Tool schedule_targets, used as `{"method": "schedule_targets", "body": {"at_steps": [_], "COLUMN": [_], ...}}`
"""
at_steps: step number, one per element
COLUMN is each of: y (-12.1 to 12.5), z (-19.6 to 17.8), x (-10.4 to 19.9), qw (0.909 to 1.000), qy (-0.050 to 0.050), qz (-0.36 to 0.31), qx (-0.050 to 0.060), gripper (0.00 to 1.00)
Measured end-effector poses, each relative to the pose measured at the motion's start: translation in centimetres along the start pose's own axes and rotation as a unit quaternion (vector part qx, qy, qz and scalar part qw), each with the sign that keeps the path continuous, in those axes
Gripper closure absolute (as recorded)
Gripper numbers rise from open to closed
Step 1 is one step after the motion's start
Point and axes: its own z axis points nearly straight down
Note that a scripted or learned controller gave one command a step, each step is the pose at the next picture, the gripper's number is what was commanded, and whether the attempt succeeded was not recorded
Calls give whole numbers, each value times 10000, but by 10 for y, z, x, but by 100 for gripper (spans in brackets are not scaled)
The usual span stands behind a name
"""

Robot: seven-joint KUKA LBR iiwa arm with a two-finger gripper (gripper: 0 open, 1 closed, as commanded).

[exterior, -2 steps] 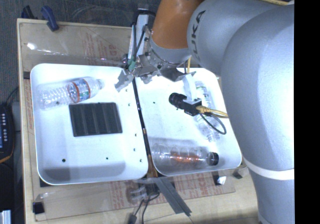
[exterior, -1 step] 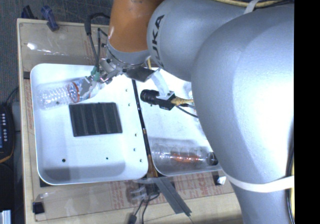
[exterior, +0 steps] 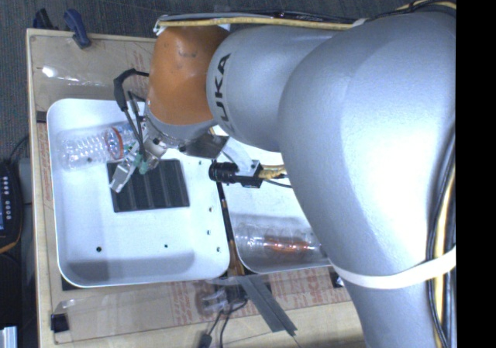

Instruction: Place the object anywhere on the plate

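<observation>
In the left white bin (exterior: 116, 261) a black ridged rectangular plate (exterior: 155, 187) lies flat near the middle. A clear plastic bottle (exterior: 89, 145) with a red and blue label lies on its side at the bin's upper left, off the plate. My gripper (exterior: 125, 170) hangs low over the plate's upper left corner, just right of the bottle's labelled end. Whether it touches the bottle cannot be made out. The grey arm with its orange band (exterior: 182, 67) hides the bin's upper right.
The right bin (exterior: 256, 265) is mostly covered by the arm; a clear bottle with coppery contents (exterior: 279, 243) lies along its lower edge. A black cable (exterior: 124, 87) loops beside the wrist. A blue clamp (exterior: 76, 26) grips the bench's top left corner.
</observation>
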Motion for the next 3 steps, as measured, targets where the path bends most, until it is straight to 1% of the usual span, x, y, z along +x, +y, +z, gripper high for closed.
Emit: {"method": "schedule_targets", "body": {"at_steps": [1,2,3], "y": [-2,17,42], "z": [62,65,12], "x": [9,-20,-39], "qw": [9989,9927,9829], "qy": [-10,97,-4], "qz": [475,-1199,-1843], "qx": [-14,46,-6], "gripper": [0,0,0]}}
